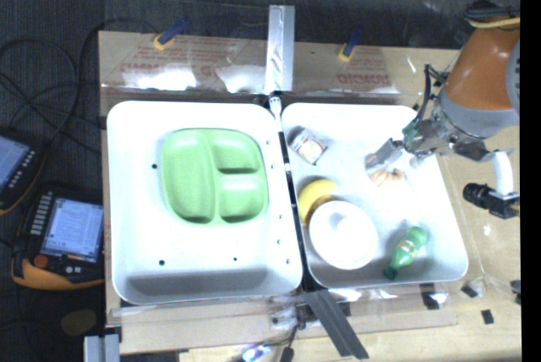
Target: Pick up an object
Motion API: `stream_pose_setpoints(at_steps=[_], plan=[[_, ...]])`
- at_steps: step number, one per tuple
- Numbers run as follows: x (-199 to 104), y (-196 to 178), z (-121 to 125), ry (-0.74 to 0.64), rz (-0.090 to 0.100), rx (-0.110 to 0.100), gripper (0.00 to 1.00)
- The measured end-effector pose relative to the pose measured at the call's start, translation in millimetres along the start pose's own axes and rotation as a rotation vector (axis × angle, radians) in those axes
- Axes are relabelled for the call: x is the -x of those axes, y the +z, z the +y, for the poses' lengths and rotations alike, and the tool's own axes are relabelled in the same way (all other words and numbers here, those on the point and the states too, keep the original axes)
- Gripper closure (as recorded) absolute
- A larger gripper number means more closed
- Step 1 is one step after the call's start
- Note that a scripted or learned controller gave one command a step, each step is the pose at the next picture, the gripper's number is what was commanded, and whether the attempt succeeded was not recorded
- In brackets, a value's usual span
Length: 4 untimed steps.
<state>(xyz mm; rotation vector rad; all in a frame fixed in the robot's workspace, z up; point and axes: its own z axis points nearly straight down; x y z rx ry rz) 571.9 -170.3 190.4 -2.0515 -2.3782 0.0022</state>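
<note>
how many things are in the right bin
5. A small wrapped item near the top left, a yellow object by the left wall, a white bowl below it, a green bottle bottom right, a small orange piece under the gripper. More may be hidden.

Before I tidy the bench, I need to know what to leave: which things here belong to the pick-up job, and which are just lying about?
Belongs to the job:
gripper
right bin
small orange item
green bottle
white bowl
yellow object
small wrapped item

Just lying about:
green divided tray in the left bin
handheld screen
clamps
</note>
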Motion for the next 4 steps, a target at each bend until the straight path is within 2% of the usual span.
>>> stream_pose_setpoints(at_steps=[1,2,3,4], plan=[[28,87,37,-0.265,0.0,0.001,0.0],[31,101,27,-0.215,-0.002,0.012,0.0],[31,90,29,-0.215,-0.005,0.016,1.0],[-46,7,48,-0.332,0.0,0.002,1.0]])
